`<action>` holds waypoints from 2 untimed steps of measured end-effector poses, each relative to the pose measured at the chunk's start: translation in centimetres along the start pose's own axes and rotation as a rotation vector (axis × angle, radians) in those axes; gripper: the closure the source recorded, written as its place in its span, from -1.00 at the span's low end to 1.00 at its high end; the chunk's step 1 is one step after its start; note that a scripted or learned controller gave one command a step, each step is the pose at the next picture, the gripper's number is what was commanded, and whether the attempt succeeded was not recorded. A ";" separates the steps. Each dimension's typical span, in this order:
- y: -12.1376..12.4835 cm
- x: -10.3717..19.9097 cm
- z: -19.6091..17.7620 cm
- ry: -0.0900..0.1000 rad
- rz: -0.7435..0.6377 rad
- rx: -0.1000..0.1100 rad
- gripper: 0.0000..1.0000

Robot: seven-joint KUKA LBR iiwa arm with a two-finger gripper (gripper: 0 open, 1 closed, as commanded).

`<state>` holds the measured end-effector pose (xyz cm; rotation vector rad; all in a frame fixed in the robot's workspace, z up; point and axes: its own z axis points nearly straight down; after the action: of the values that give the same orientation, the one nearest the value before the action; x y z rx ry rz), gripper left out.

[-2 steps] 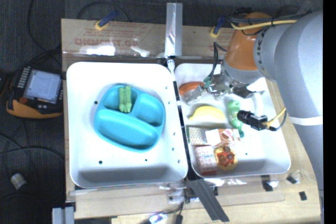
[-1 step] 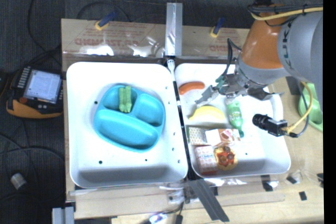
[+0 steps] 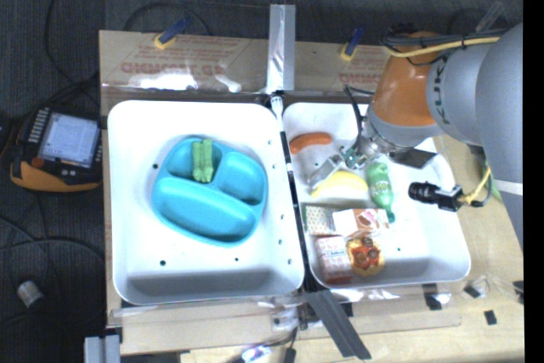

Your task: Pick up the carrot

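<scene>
— Where is the carrot (image 3: 309,140) lying?
— In the right bin (image 3: 450,255), at its far-left corner, hugging the rim.
— And the gripper (image 3: 333,168)?
— Hanging just near-right of it over a yellow item (image 3: 342,183) — whether it is gripping anything, I cannot tell. Packets (image 3: 340,238) are crowding the near-left; the right side is lying open.

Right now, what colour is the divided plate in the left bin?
The divided plate is bright light blue, seen best in the camera view, with a green vegetable in one compartment.
</scene>
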<state>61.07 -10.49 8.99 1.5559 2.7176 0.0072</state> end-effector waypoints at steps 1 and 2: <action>0.3 7.0 -9.5 0.009 -0.691 0.003 -1.00; 0.5 7.1 -10.4 0.008 -0.691 -0.001 1.00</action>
<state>57.82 -4.12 19.35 0.5440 3.0891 0.0091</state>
